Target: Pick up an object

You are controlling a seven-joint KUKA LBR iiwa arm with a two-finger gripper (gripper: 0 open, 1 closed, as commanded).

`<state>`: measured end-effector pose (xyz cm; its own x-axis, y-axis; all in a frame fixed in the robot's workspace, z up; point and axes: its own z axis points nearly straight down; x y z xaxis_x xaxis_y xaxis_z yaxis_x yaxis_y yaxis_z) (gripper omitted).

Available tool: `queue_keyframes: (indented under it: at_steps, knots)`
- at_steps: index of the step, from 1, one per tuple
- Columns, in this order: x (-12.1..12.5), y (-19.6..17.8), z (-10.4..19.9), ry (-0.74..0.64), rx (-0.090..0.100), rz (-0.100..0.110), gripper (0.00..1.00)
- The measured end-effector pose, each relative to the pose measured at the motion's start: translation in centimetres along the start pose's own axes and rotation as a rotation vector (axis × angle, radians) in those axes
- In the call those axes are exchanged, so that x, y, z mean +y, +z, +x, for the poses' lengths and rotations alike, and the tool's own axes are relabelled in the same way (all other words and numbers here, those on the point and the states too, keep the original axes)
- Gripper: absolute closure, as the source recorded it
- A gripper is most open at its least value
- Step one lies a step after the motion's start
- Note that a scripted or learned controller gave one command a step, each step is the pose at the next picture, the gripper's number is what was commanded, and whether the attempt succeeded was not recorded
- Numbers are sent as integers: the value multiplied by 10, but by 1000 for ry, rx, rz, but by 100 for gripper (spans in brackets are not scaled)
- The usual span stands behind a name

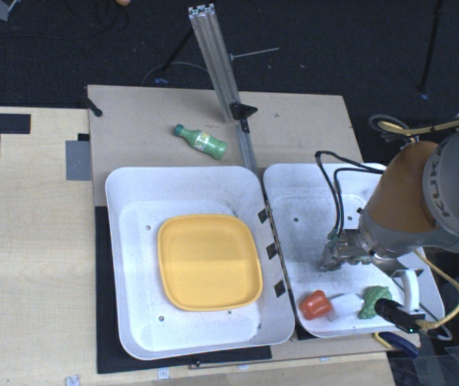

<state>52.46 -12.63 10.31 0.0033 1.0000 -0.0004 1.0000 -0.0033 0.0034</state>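
The arm [414, 195] comes in from the right, its orange band bulking over the right bin, and bends down so the tool [334, 257] hangs low over the middle of that bin's floor. The tool is small and dark against the white; I cannot tell whether it is wide or narrow, and nothing shows between its tips.

Going left to right: on the bare counter [309, 127] behind the bins a small green bottle [201, 141] lies on its side, well apart from everything else. Beside it a grey metal rail [223, 67] slants up and away from the gap between the bins. The left bin [129, 240] holds a yellow plate [210, 261], square with rounded corners, lying flat near its middle. The right bin [293, 195] touches the left one along a seam with dark clips. Near its front edge sits a red-orange object [316, 304], like a small pepper, just below and to the left of the tool and apart from it. Further right, near the front corner, lies a green object [371, 302], leafy-looking.

The green object's right side is crowded by a white part and black cable of the arm. The right bin's far side is hidden under the arm. Both small objects are too blurred to name surely.
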Motion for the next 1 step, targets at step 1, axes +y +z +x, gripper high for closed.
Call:
queue_keyframes:
  at_steps: [1]
  knots:
    - [-7, -45, 1, -2, 0, 1, 100]
